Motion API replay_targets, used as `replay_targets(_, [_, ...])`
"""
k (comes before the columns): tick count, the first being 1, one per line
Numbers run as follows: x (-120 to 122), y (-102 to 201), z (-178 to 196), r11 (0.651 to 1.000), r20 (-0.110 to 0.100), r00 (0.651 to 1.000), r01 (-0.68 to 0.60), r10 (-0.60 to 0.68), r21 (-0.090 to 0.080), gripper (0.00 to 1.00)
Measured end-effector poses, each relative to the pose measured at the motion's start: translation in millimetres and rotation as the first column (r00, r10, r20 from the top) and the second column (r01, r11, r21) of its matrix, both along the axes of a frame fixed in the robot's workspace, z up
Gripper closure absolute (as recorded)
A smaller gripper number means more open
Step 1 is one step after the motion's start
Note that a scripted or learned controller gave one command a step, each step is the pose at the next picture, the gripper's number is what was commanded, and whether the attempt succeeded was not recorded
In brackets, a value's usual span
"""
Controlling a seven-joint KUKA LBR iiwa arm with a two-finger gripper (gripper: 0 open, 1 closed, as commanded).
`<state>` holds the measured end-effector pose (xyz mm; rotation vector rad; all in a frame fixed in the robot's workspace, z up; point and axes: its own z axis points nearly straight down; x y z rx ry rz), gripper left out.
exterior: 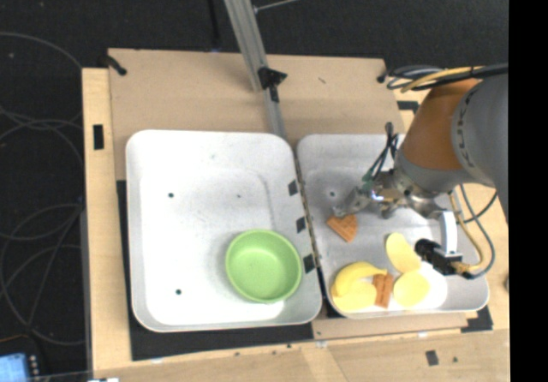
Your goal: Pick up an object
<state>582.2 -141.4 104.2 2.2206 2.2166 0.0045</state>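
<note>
The right bin [334, 166] holds a small orange wedge [343, 228] near its left wall. At its front lie a round yellow piece [353, 280], a yellow slice [399, 250], another yellow slice [411, 289] and a short orange stick [383, 289] between them. My gripper [366, 199] hangs low over the middle of this bin, just up and right of the orange wedge, with nothing seen in it. The grey arm with its orange band [437, 128] covers the bin's right part.
A green bowl [264, 265] sits at the front right of the left bin [171, 175]. A slanted metal post [244, 20] stands behind the bins. Cables and a black fitting [435, 255] hang off the wrist over the right bin's right side.
</note>
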Motion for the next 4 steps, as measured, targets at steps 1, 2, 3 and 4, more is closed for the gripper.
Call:
replay_targets(1, [3,-1,14,1.000,0.010,1.000,0.004,-0.004,0.000,1.00])
replay_targets(2, [4,-3,79,1.000,0.003,1.000,-0.005,0.005,-0.001,1.00])
replay_targets(3, [9,-12,127,1.000,0.002,1.000,-0.005,0.005,-0.001,1.00])
replay_targets(4, [10,-13,181,1.000,0.003,1.000,-0.006,0.006,-0.001,1.00])
